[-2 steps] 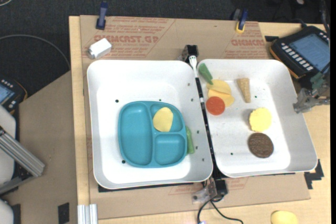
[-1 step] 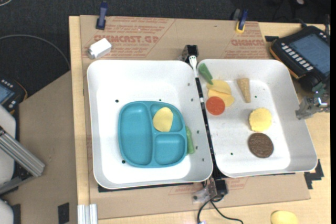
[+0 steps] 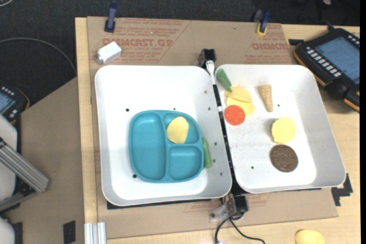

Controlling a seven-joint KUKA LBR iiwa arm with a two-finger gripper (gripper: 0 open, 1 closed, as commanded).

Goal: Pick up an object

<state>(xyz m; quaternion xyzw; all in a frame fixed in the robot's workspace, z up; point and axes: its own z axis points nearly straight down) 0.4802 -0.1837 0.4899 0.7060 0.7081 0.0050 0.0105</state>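
Fingers' state cannot be told; teal tray (image 3: pixel 150 151) holds yellow piece (image 3: pixel 178 130) in left bin (image 3: pixel 111 123)

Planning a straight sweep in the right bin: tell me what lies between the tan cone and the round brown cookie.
In the camera view, a pale yellow round piece lies between the tan cone and the brown cookie.
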